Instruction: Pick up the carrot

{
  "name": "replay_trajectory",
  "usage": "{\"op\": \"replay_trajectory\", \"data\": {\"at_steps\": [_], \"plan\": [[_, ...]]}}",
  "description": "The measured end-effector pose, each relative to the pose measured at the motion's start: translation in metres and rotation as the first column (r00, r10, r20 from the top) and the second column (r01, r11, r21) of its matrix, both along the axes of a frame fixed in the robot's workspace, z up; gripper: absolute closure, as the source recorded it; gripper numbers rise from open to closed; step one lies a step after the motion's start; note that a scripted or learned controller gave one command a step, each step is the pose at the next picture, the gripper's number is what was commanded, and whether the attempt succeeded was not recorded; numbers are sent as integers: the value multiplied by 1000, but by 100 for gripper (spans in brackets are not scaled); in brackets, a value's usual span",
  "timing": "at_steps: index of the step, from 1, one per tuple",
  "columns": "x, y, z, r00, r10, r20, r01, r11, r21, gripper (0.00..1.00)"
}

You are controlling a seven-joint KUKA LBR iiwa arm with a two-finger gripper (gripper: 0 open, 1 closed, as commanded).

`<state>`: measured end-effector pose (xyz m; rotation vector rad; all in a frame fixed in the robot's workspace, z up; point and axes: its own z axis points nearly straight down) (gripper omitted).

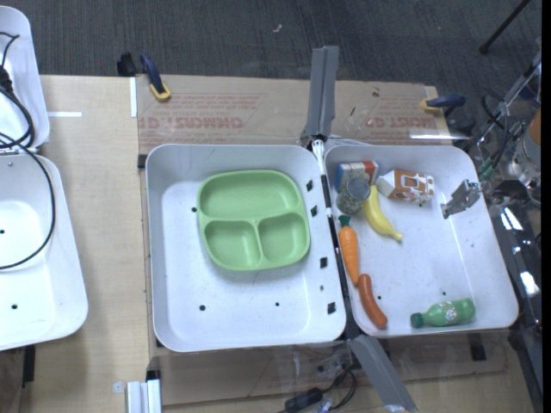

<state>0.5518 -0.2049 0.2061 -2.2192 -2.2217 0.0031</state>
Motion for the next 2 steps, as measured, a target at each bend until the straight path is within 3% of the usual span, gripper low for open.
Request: {"op": "replay_trajectory", "data": {"at_steps": [1,2], "plan": [[-25,61,-115,1000,-29,1,29,1000,1,0],[-64,111,-115,963,268,0,-268,963,2,0]]}}
